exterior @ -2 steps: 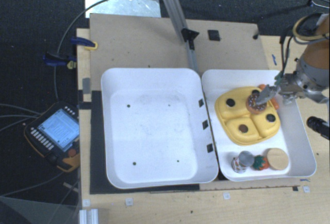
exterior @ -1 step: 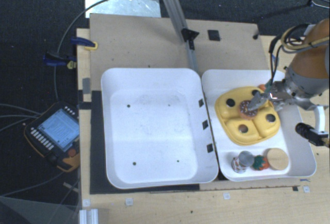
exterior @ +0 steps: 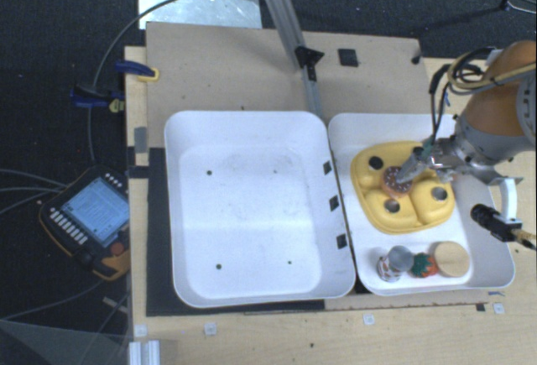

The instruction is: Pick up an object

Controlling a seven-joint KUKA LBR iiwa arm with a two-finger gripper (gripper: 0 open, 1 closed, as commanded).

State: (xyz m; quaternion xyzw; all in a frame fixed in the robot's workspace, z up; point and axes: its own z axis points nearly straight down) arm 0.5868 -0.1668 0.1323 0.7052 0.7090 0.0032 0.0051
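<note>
Hand low over the right-of-frame white bin, grip state impossible to tell, tip at a small brownish ring-shaped object atop the yellow moulded plastic piece, just down-left of the wrist, arm entering from the right.

Two bins side by side, moulded tray in right bin, small items in front

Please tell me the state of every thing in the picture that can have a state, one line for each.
Large yellow moulded plastic piece: lying flat in the right white bin.
Gripper: down over the yellow piece.
Small round tan disc: lying flat near the bin's front.
Left white bin: sitting level.
</note>
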